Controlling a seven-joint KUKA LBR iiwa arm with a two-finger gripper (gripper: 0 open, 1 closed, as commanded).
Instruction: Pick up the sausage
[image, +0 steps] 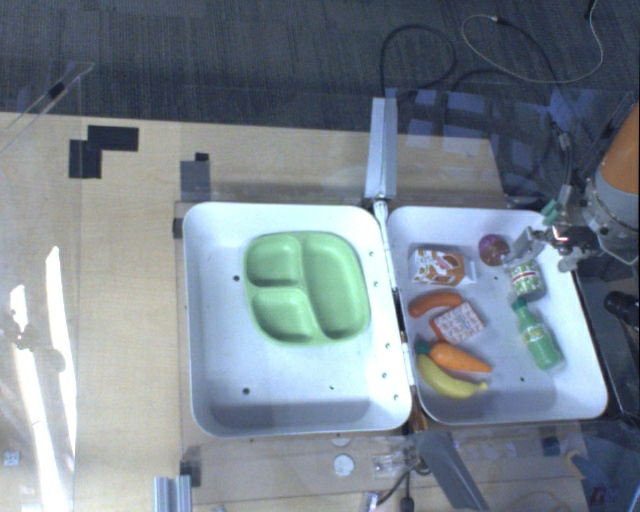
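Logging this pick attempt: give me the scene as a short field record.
target: sausage, lying in the right bin, near its left wall
neighbours: packet behind it, red box in front, carrot and banana nearer the camera
gripper: gripper over the bin's far right corner, apart from the sausage
left bin: left bin holds a green divided plate
task status: not yet picked

packet labels (438, 266) printed, blurred, no lettering readable
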